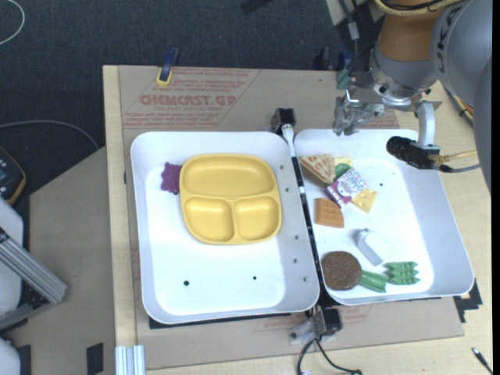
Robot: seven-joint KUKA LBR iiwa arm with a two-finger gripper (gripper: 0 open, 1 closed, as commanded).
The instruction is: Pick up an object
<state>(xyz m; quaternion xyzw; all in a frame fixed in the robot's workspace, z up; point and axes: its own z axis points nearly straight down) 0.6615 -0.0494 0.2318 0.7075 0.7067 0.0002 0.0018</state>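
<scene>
Starting nearest the camera, front of right bin: a round dark brown patty (341, 270) sits by the front rim, with green pea pods (388, 276) just beside it on its right.
Right bin: shallow white bin (437, 209), holding all the small toy food pieces.
Middle of right bin: a small grey block (369, 247) lies tilted, a little behind the patty and apart from it.
Left side of right bin: an orange-brown cracker-like square (329, 213) lies near the divider between the bins.
Further back in right bin: a purple and white packet (349, 184) overlaps a yellow cheese-like wedge (365, 200); a sandwich triangle (319, 167) lies just behind them, close to the back left corner.
Left bin: shallow white bin (226, 287), bare towards the front.
Tray: a yellow three-compartment plate (230, 197) sits in the back half of the left bin.
Purple piece: a small purple item (170, 176) touches the plate's left edge.
Gripper: the gripper (349, 123) hangs above the back rim of the right bin, behind the sandwich triangle, with nothing between its fingers; the fingers look close together, though how far apart I cannot tell.
Arm: grey arm with orange band (422, 14) enters from the upper right.
Bench back: brown cardboard sheet (195, 96) with red print, a yellow and blue clamp (166, 69) at its far edge.
</scene>
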